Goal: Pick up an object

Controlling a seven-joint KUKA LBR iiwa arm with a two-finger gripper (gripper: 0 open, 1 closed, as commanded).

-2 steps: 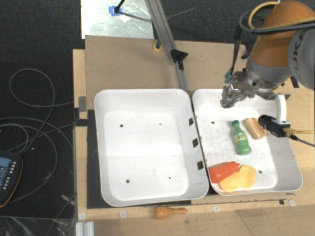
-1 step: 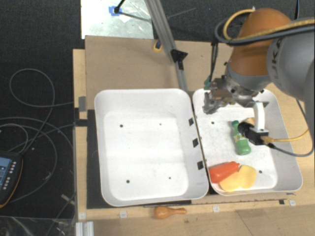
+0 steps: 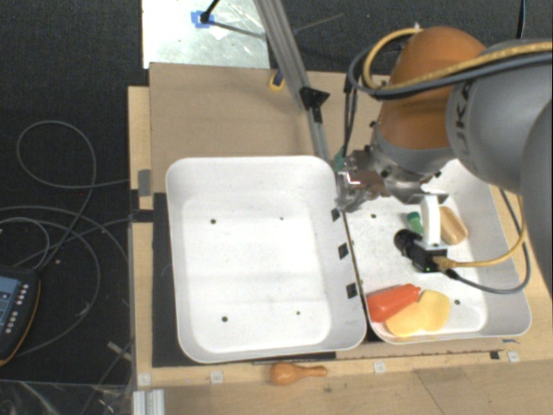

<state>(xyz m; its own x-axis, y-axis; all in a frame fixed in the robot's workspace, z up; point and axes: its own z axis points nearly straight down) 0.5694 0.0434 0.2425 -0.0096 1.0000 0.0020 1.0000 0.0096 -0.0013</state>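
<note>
White bins [image 3: 251, 258], red-orange object [image 3: 393, 300], yellow object [image 3: 421, 315], orange wrist band [image 3: 428, 80]

The grey arm's orange-banded wrist [image 3: 423, 102] covers the far end of the right shallow white bin [image 3: 510, 318]. A small green object [image 3: 416, 221] beneath it is half hidden, shape unclear.

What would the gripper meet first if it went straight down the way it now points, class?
Probably the bare floor of the right bin near its left wall: the gripper hangs above that spot, apart from the toys. Depth is hard to judge from above.
</note>
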